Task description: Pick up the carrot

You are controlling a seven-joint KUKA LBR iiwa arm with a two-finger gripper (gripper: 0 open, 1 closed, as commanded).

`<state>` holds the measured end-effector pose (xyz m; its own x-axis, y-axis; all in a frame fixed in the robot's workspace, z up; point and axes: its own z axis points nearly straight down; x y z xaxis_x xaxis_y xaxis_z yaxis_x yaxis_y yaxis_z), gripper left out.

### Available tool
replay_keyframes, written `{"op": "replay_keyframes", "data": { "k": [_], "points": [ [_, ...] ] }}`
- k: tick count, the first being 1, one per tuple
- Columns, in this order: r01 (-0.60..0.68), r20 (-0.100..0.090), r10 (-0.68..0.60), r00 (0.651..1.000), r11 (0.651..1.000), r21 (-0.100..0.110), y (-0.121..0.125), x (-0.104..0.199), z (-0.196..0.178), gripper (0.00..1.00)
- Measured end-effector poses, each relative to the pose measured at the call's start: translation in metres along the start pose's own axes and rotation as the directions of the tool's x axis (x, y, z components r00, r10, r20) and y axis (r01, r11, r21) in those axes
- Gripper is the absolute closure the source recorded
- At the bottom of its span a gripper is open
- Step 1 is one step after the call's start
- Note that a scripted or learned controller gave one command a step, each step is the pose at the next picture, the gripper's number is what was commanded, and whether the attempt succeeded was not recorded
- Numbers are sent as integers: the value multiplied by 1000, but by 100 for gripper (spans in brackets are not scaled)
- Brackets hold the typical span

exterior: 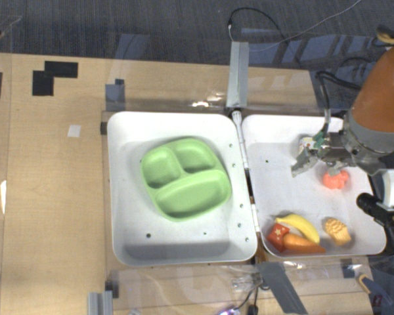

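Fingers of your gripper look splayed, holding nothing. Smooth tapered carrot lies well apart, touching the curved banana.

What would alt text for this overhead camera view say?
A robot gripper hovers in the right white bin, away from the carrot lying at the bin's near edge beside a banana. The left bin holds a green divided plate.

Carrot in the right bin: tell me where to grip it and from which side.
Grip the carrot near its bare right half, coming straight down from above. It lies flat along the bin's near wall, with the banana tight behind it and a red piece at its left end, so side approaches look blocked.
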<state>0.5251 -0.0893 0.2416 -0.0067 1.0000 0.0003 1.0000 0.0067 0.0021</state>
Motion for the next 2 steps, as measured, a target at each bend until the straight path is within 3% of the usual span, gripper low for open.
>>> {"op": "replay_keyframes", "data": {
  "k": [1,2],
  "points": [
    [4,0,-4,1000,1000,-3,2,1,-10,100],
    [173,1,-173,985,985,-2,-37,-26,14,100]
  ]
}}
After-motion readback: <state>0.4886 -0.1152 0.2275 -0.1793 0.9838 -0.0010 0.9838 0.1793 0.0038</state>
